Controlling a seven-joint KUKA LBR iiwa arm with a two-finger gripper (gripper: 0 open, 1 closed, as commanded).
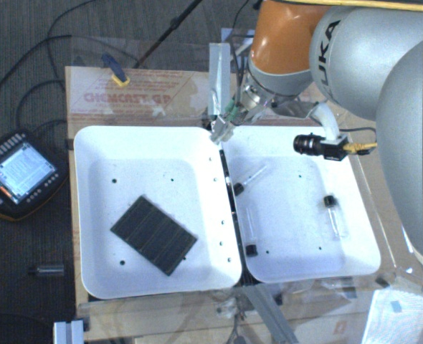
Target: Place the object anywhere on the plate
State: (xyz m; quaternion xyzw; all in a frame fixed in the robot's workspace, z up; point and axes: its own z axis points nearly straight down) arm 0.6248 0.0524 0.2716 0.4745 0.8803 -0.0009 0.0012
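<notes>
The plate (154, 235) is a dark ribbed square lying tilted on the floor of the left bin (97, 156). In the right bin (297, 264) lie three clear tubes with black caps: one near the dividing rims (250, 178), one along the left wall (246, 231) and one toward the right side (333, 217). My gripper (221, 130) hangs over the far end of the rims where the two bins meet, well away from the plate and above the nearest tube. Its tip looks small and pale against the bin.
A small black cylinder with a yellow cable (319, 145) juts over the right bin's far side. The arm's bulk (369, 56) covers the upper right. A teach pendant (18, 170) lies left of the bench. Cardboard (140, 95) sits behind the bins.
</notes>
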